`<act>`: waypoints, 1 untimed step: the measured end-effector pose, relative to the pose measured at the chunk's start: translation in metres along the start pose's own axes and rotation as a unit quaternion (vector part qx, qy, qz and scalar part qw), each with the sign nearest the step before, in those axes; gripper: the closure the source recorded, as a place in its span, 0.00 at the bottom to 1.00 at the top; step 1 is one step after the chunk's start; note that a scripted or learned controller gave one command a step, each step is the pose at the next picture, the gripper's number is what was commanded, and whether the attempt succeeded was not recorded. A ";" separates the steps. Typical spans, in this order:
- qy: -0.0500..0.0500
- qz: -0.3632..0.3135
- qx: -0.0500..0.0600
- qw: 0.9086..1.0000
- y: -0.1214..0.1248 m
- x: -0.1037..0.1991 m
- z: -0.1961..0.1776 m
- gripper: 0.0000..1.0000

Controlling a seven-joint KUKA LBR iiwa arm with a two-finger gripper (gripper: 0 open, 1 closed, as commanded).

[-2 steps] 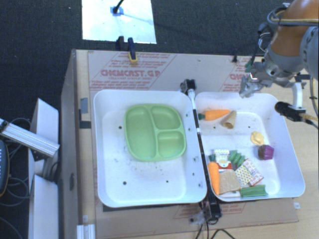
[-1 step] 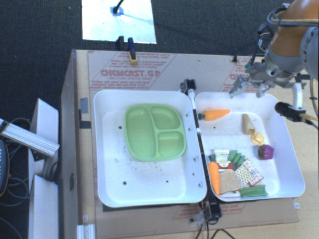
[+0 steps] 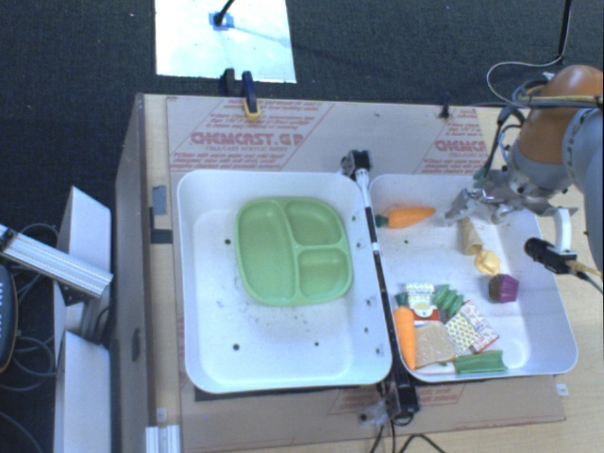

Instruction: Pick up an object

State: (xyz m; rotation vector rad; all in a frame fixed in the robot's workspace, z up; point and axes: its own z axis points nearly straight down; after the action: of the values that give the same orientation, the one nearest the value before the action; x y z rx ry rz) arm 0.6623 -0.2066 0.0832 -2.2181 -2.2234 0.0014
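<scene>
Right, gripper (image 3: 469,206) state unclear, over right bin (image 3: 557,347) nr carrot (image 3: 409,218), beige pc (image 3: 469,235).

Right bin (image 3: 552,347) holds the objs: carrot (image 3: 411,217) lying flat at top-left, beige piece (image 3: 469,235) & yellow bit (image 3: 487,261) mid-right, purple item (image 3: 503,288) just below. 2nd carrot (image 3: 404,336), cracker (image 3: 434,343), patterned packet (image 3: 471,328) & green pieces (image 3: 478,362) bunched at bottom-left.
</scene>
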 end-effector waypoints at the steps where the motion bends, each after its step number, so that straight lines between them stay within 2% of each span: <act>1: -0.001 -0.001 -0.004 1.000 0.002 0.000 -0.013 1.00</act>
State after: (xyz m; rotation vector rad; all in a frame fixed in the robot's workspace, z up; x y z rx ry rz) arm 0.6645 -0.2068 0.0961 -2.2207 -2.2302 -0.0045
